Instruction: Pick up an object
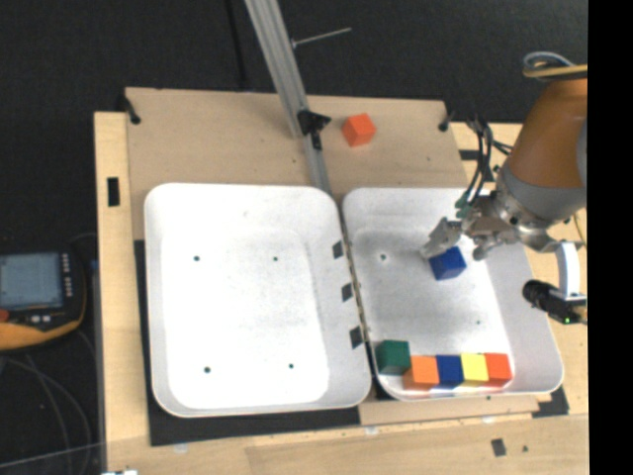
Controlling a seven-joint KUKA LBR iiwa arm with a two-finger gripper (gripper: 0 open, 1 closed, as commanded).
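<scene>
Fingers of the gripper (457, 241) stand wide above the right bin (514, 354); we see a blue cube (447, 263) just below them, not held.

Two white bins (247, 295). Blue block (447, 263); near row of green (394, 355), orange (423, 370), blue (449, 368), yellow (476, 367), orange blocks (498, 367); orange cube (358, 130) far.
</scene>
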